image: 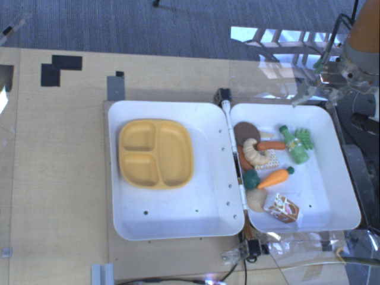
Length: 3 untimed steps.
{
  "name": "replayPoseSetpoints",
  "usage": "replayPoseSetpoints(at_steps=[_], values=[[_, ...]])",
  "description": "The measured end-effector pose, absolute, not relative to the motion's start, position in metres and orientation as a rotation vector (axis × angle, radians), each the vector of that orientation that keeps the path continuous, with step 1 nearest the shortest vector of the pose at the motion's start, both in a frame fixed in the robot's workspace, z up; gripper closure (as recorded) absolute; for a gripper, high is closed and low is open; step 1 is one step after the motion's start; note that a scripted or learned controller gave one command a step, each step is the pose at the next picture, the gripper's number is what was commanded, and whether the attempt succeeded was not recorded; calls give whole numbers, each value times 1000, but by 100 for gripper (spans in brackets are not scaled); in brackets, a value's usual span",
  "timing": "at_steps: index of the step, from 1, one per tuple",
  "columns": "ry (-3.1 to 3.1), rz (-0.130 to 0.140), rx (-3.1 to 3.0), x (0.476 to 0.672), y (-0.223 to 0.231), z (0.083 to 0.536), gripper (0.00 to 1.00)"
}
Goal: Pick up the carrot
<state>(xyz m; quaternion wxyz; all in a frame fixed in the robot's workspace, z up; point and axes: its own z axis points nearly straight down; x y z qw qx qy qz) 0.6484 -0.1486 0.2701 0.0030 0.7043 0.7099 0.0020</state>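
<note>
tapered orange carrot, smooth white bin

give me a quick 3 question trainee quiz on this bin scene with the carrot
1. True or false: the yellow divided plate lies in the left bin.
2. Which bin holds the carrot? A) left B) right
3. Fill in: the small printed carton lies nearer the ____ edge of the right bin than the carrot does (near/far from camera).

Key: 1 true. 2 B, the right bin, beside other toy foods such as the green vegetable. 3 near. The arm is at the upper right, above the bin's far corner.
</note>
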Motion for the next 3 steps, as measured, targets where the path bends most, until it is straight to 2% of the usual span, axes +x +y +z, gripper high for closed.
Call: replayPoseSetpoints(at_steps=[1,2,3], values=[[2135,-3,2312,587,-106,156,0],[2226,35,2171,557,-105,116,0],[1866,14,2517,496,-123,88,0]])
